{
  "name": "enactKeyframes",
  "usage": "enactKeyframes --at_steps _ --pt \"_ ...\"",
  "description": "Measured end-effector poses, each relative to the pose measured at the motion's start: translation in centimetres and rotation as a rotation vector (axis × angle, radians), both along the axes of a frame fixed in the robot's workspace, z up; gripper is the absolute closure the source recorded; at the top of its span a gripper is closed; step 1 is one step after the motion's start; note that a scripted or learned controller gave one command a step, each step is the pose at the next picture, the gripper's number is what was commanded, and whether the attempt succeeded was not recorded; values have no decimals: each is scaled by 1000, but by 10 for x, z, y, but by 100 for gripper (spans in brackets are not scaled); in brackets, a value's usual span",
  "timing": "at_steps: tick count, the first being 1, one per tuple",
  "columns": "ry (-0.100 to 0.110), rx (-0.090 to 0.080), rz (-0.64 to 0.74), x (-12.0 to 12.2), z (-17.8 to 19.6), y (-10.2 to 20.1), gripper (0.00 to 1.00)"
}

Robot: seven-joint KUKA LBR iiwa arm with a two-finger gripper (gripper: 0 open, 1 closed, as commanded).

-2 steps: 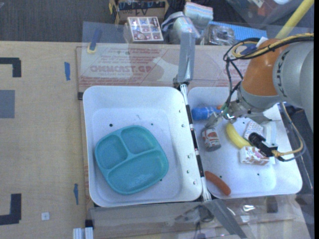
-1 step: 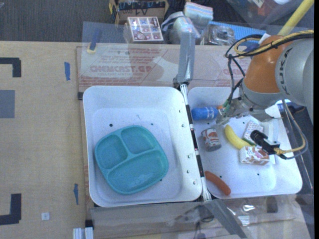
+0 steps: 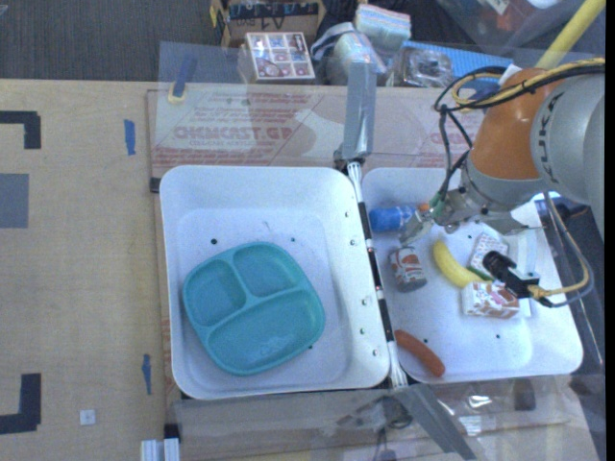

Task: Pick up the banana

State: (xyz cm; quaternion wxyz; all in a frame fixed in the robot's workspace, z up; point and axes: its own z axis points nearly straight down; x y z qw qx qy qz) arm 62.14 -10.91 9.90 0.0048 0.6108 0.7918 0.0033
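Down at the tip first: two-finger gripper (image 3: 421, 224), low in the upper left part of the shallow white right-hand bin (image 3: 562, 349), a little right of frame centre. How far open, impossible to tell from this slant, and no object seen in its hold. Just to its left, very close, a short blue cylinder (image 3: 388, 218) on its side by the bin's left wall. Straight below, a small squat can with a red-and-white label (image 3: 408, 268), apparently upright. And there, just below and right of the gripper, clear of it: the yellow banana (image 3: 452, 263), flat on the bin floor, slanting from upper left to lower right, between the can on its left and a white card with red print (image 3: 483, 252) on its right. Lower still, just beside the banana's bottom end, a white-and-red printed packet (image 3: 492, 302). Near the bin's bottom left corner, alone, an orange-red sausage-shaped piece (image 3: 421, 352). Back up from the gripper: grey wrist (image 3: 478, 200), then the orange band (image 3: 507, 147), then the grey arm (image 3: 577, 142) off toward the frame's right edge. Across the divide, mid-frame, the shallow white left-hand bin (image 3: 178, 195) with a teal three-compartment plastic plate (image 3: 253, 305) flat on its floor. Under it all, pale wooden bench (image 3: 77, 257), scraps of blue tape (image 3: 130, 137) upper left.
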Motion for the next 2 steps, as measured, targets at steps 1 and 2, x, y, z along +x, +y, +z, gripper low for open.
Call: enactKeyframes --at_steps 1,2 --pt "11 0 269 16 -11 -8 0" --pt "14 -1 424 16 -11 -15 0"
